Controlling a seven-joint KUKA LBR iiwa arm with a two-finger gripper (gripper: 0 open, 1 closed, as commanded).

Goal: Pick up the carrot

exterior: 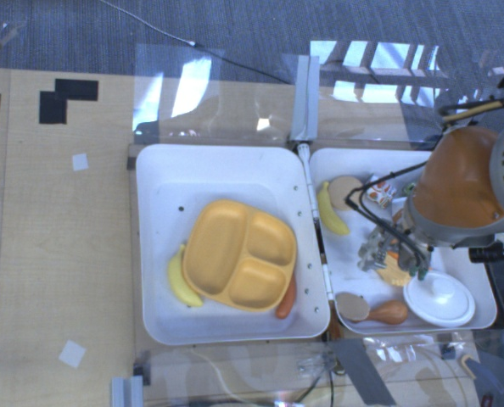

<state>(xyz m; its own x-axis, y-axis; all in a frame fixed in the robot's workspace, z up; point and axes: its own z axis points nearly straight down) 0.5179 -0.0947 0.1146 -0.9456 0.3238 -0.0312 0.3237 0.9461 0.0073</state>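
The carrot [286,298] is a short orange-red piece in the left bin [159,253]. It lies near the bin's front right corner, half tucked under the edge of a yellow divided plate [239,254]. My gripper [394,257] is in the right bin [341,265], well to the right of the carrot and across the wall between the bins. It hangs low over a flat yellow-orange item [394,274], with the orange wrist band [457,181] above it.
A banana [181,283] pokes out from under the plate's left side. The right bin holds another banana [331,209], a tan round item [345,188], a small packet [379,197], a white bowl [439,299] and two brown items [371,310] along the front wall.
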